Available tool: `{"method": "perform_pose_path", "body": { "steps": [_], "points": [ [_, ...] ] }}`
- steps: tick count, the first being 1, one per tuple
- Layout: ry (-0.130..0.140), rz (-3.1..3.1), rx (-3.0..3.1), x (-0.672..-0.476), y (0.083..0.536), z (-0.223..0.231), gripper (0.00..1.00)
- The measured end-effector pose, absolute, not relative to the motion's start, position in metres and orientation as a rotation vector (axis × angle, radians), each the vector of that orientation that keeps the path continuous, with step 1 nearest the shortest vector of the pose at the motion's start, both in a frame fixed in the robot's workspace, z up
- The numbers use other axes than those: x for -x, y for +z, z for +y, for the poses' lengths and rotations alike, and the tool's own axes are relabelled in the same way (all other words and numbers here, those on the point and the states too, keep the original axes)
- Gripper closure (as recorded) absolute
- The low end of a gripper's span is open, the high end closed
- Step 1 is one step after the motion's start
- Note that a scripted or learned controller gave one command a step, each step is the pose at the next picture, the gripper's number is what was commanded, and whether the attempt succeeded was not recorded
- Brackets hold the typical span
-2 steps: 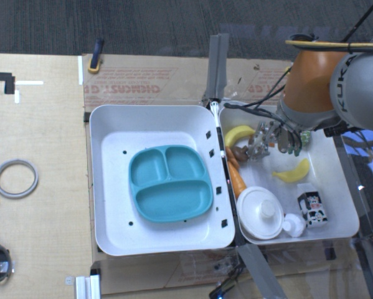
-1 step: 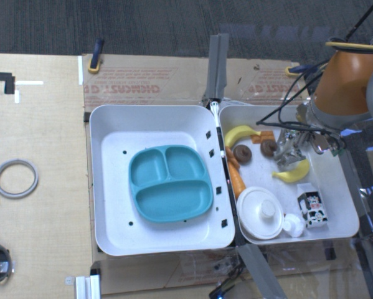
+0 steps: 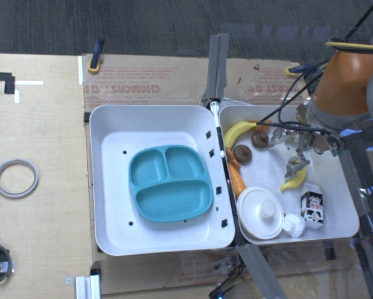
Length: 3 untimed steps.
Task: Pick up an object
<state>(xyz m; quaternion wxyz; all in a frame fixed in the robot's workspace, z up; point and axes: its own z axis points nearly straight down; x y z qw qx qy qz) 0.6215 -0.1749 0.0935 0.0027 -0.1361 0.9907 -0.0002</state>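
Small banana (image 3: pixel 294 180) — just under gripper (image 3: pixel 296 165)

Dark grey carpet floor (image 3: pixel 142 11) at top; light wood bench (image 3: pixel 37 123) w/ cardboard sheet (image 3: pixel 149 83).

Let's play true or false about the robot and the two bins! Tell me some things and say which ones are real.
1. The blue plate lies in the left bin. True.
2. The carrot is on the blue plate. False: it lies in the right bin, beside the wall between the two bins.
3. The gripper is above the right bin, near a small banana. True.
4. The white bowl sits at the far edge of the right bin. False: it sits at the near edge.
5. A roll of tape lies on the bench, left of the bins. True.
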Motion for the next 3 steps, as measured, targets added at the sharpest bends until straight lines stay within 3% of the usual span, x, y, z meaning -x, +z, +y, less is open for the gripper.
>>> {"method": "perform_pose_path", "body": {
  "steps": [1,2,3],
  "points": [
    [0.000,3.138,0.071,-0.567,0.093,-0.195,0.00],
    [0.001,3.135,0.149,-0.530,0.092,-0.221,0.00],
    [0.001,3.137,0.120,-0.501,0.092,-0.203,0.00]
  ]
}}
